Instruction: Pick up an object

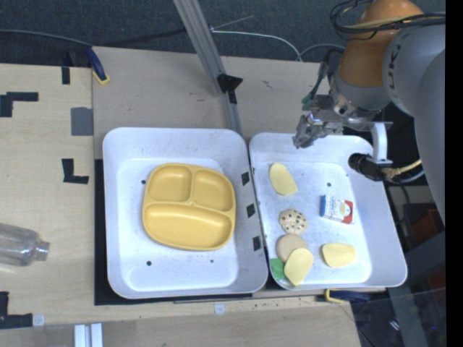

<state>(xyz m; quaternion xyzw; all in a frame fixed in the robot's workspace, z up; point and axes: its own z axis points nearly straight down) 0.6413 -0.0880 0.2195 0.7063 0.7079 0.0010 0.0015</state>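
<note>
My gripper (307, 133) hangs over the far rim of the right bin (383, 255), near that bin's far corner beside the divide between the two bins. I cannot tell from this angle how far apart my fingers stand, and I see nothing between them.

Closest to my gripper, toward the camera and a little left, lies a pale yellow oval piece (283, 179) on the bin floor, apart from everything else. Farther on toward the camera from it sits a speckled cookie (292, 220), and just past the cookie a tan round piece (289, 246) that touches a yellow-green piece (299, 266); a bit of green (278, 270) peeks out at the bin's near edge beside them. Off to the right of the cookie is a small carton (337, 209) in white, blue and red, lying flat, and nearer the camera from that a yellow lump (338, 254) by itself.

Well to the left of my gripper, the left bin (123, 194) holds a yellow divided tray (190, 206) with three compartments. Beyond that bin, at the bench's left edge, a clear plastic bottle (22, 245) lies on its side. A grey metal pole (202, 38) slants across the bench behind the bins, left of my gripper.
</note>
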